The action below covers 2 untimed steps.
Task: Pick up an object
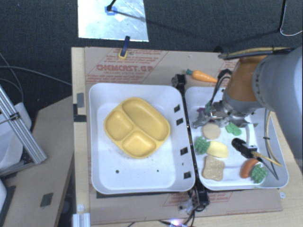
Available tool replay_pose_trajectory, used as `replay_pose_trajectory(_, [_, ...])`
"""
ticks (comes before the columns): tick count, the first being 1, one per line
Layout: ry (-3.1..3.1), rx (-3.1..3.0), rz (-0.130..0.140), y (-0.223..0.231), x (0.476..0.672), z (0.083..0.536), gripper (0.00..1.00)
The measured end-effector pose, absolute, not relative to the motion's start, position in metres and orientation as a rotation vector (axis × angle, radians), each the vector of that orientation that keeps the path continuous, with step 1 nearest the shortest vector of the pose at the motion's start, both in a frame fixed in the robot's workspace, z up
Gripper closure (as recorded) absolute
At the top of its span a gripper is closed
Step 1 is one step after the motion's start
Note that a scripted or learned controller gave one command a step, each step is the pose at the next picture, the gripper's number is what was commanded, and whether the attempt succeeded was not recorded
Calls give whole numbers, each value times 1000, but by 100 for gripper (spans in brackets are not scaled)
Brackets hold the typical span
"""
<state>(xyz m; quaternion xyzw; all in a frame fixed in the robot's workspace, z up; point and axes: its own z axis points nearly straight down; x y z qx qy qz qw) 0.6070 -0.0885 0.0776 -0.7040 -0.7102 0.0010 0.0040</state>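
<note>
Toy food fills the right bin (282, 174); a round cream piece (211, 132) lies just at 6 o'clock of the tool (211, 117). Tool state: cannot tell. Step looks like approach; next move needs a descent onto one piece, then closing.

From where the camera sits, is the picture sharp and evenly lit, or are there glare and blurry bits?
In the camera view, light is fairly even and soft; the foil sheet at top glares bright; the yellow divided plate is crisp with a faint shadow on the left bin; the arm near the lens looks soft and washed out; the toy foods below the gripper are small and slightly fuzzy.
</note>
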Motion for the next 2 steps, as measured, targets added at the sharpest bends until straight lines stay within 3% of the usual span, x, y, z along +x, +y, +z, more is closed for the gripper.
replay_pose_trajectory(1, [-2228, -2220, -5, -93, 610, 96, 100])
replay_pose_trajectory(2, [-2235, -2209, -9, -1, 554, 190, 100])
